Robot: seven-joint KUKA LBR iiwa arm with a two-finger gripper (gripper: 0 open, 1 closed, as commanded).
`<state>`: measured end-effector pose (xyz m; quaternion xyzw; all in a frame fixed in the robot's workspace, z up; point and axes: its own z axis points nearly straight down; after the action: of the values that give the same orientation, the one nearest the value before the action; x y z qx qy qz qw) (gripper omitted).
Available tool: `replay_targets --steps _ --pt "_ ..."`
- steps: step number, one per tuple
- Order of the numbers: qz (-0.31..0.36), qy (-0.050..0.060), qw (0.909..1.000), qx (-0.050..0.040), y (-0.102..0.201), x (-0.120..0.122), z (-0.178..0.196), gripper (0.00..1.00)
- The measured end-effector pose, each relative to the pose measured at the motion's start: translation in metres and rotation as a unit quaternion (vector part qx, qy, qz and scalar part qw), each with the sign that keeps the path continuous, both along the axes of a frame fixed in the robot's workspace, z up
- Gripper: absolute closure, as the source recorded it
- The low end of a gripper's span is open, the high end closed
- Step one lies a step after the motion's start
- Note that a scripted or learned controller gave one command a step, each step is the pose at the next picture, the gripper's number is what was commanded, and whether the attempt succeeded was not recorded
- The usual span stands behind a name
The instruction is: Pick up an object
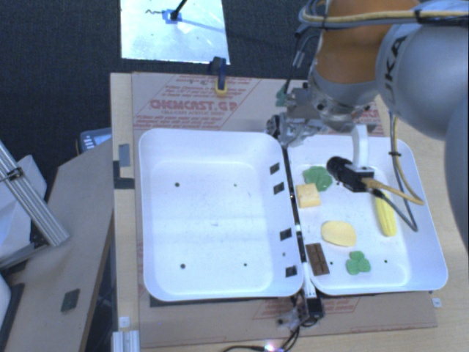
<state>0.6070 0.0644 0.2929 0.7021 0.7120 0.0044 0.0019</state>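
Gripper (293, 132) above right bin (418, 229) far-left corner, finger state cannot be told; objects below: yellow cheese block (308, 196), oval chip (338, 233), green leaves (317, 177), corn cob (385, 215)

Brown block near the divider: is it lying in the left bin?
No, the brown block lies in the right bin, just right of the divider, below the yellow oval piece.

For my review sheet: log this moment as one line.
arm: over right bin far edge | gripper: near divider, fingers unclear | held: nothing seen | right bin: yellow pieces, green pieces, brown block
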Motion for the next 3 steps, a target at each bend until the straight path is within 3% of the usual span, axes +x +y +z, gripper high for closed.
replay_targets --steps 1,2,3 --pt "0.0 0.001 1.0 0.0014 0.078 -0.074 0.065 1.0" --pt "-0.002 -0.005 1.0 0.0031 0.127 -0.094 0.25 1.0" --pt "-0.003 0.012 0.9999 -0.0044 0.172 -0.123 0.058 1.0"
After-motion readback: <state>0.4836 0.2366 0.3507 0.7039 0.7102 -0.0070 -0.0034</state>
